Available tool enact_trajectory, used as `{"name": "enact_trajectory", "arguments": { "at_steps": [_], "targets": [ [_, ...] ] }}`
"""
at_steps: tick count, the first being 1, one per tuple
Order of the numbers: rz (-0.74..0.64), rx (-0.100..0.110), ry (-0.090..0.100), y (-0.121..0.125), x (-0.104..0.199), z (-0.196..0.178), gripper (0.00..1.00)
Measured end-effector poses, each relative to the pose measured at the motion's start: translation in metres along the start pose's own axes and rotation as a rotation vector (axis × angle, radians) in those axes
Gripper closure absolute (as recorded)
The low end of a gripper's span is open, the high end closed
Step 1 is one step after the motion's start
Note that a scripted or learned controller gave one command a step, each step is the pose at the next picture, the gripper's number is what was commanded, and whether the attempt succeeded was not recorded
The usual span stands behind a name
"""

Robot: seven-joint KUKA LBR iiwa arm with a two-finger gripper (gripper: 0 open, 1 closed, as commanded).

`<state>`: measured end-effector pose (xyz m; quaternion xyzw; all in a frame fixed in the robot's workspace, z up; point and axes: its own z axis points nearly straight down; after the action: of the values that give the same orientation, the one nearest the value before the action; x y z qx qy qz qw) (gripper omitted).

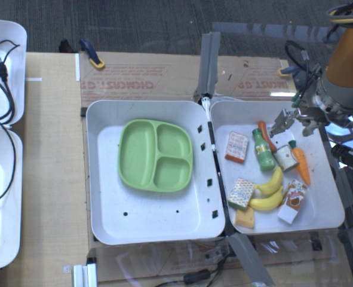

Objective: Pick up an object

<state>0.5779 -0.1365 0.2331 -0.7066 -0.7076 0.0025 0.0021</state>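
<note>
Objects for picking lay clustered in the right bin (337,217), none lifted. Going left to right: left bin (98,178) held a green divided plate (156,155), three compartments, lying flat near the bin's middle. Grey divider bar (209,64) rose between the two bins at the far edge. In the right bin: red-and-white packet (237,146) toward the far left; checkered box (242,192) below it, with a yellow wedge (245,218) just beside its near edge. Bananas (268,195) curved beside the checkered box, touching it. Green bottle (263,151) stood above the bananas, a thin red-orange stick (264,134) just behind it. Small white cup with green cap (286,157) next, an orange carrot (301,164) at its right, and a small carton (292,201) near the front. Gripper (294,122) hovered over the bin's far right part, above the bottle and carrot, nothing seen between its fingers; how far apart they stood could not be made out.
</note>
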Motion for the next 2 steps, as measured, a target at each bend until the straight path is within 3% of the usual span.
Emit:
{"name": "enact_trajectory", "arguments": {
  "at_steps": [1, 2],
  "targets": [
    [0.134, -0.002, -0.001, 0.001, 0.009, -0.031, 0.00],
    [0.141, -0.006, 0.000, 0.013, 0.041, 0.132, 0.00]
  ]
}}
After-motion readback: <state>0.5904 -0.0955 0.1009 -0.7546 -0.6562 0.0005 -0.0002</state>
